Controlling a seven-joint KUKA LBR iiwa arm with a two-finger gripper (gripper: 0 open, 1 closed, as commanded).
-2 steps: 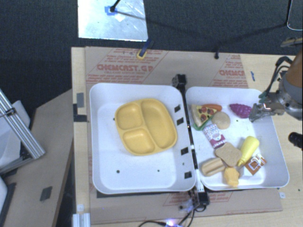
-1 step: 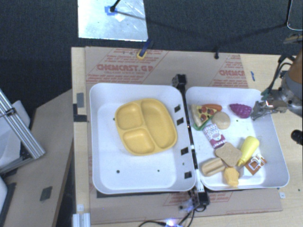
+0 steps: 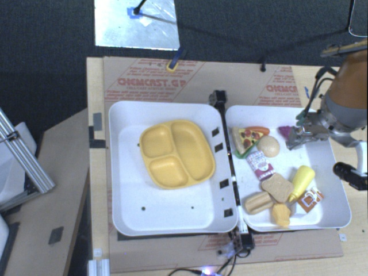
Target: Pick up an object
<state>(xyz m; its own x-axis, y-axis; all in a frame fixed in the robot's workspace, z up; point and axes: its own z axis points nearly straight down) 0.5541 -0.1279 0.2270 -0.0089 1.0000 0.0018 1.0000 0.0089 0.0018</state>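
Note:
The right bin (image 3: 339,206) holds several toy foods: a pizza slice (image 3: 251,135), a pale round ball (image 3: 268,147), a purple-and-white packet (image 3: 260,165), a slice of toast (image 3: 277,187), a bread roll (image 3: 257,200), a yellow cheese block (image 3: 280,214), a yellow bottle (image 3: 302,180) and an orange-and-white carton (image 3: 310,200). A small purple piece (image 3: 285,132) lies near the bin's far edge. My gripper (image 3: 299,135) hangs over the bin's upper right part, just right of the purple piece. Nothing shows between its fingers.
The left bin (image 3: 123,211) bears a yellow three-compartment plate (image 3: 177,153). A black divider (image 3: 227,165) runs between the bins. A metal sheet (image 3: 137,15) lies beyond the bench, and an aluminium frame (image 3: 23,160) stands at the left.

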